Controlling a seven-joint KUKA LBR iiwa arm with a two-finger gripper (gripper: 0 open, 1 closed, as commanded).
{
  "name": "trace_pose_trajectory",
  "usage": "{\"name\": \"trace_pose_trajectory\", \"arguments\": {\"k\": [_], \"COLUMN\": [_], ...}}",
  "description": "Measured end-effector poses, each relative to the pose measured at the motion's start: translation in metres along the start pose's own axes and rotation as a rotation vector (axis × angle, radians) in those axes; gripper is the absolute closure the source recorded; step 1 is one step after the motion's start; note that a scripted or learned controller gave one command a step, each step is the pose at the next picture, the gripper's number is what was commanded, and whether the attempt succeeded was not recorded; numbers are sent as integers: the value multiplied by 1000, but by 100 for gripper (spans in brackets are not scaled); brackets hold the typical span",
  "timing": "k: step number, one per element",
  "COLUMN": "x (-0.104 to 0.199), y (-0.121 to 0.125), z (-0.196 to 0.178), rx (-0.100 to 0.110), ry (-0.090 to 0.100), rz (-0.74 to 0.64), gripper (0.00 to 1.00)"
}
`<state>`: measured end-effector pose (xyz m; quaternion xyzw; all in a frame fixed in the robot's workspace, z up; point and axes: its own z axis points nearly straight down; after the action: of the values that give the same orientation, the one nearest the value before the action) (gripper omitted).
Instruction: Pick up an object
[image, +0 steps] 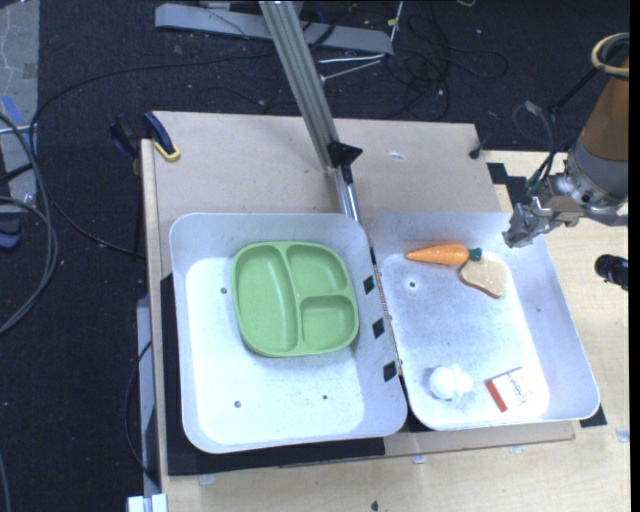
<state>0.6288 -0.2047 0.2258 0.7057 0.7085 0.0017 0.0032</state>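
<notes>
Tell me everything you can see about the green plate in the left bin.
The green plate is a rounded square of matte, plastic-looking material, pale green all over. Raised ridges split it into three compartments: one long one on its left side and two smaller ones on its right. All three look empty. It lies flat and right side up, slightly turned, in the upper middle of the left bin, resting on the bin's white floor. Nothing else touches it.

Dark speckled floor (70, 60) with black cables (60, 235).
</notes>
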Motion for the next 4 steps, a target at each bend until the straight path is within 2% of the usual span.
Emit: {"name": "trace_pose_trajectory", "arguments": {"k": [1,2,3,4], "x": [0,54,102,146], "y": [1,-8,-36,-50], "z": [-37,-27,-26,-14], "rx": [2,9,9,10], "ry": [0,3,4,3], "rz": [1,-2,-2,-2], "gripper": [100,100,100,100]}}
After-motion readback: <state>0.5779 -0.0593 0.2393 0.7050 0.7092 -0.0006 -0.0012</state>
